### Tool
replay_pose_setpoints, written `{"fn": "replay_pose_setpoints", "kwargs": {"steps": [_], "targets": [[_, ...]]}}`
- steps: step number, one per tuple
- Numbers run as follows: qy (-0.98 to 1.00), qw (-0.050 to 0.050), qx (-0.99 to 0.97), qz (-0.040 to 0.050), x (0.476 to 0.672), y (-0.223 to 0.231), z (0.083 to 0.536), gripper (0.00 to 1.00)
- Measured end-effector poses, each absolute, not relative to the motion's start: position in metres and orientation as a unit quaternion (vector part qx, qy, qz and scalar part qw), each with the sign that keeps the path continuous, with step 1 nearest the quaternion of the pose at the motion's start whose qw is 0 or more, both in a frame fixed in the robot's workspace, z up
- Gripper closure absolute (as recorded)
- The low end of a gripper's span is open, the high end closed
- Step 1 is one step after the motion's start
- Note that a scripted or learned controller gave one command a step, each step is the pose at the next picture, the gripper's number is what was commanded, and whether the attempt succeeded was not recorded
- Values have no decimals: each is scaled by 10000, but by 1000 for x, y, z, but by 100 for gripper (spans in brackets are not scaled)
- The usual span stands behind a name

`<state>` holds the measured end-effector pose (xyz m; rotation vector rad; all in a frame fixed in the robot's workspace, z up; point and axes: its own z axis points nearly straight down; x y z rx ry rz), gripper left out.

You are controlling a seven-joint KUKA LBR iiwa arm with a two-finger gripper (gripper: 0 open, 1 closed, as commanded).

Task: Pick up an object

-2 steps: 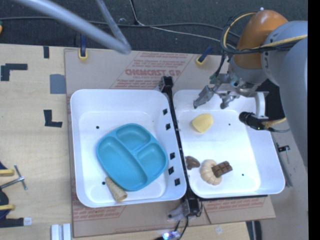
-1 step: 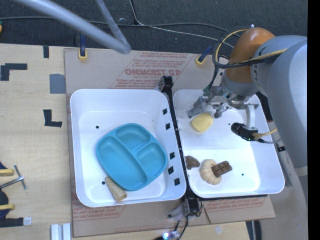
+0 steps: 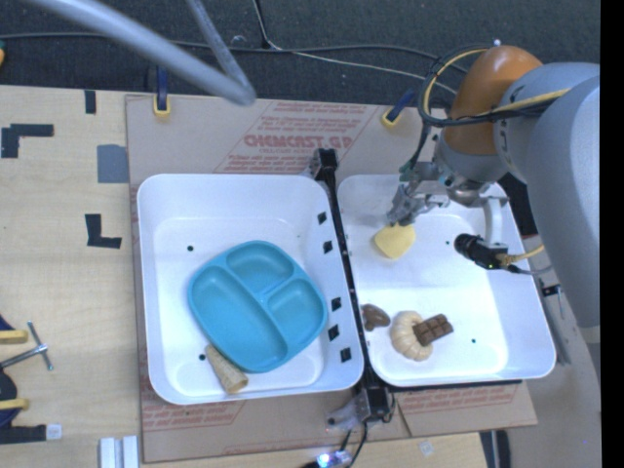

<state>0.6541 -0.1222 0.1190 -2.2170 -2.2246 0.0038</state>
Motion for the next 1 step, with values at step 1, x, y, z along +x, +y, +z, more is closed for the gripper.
{"fn": "replay_pose_setpoints", "kwargs": {"steps": [1], "targets": [[-7077, -6, -7065, -3, 664, -124, 172, 100]]}}
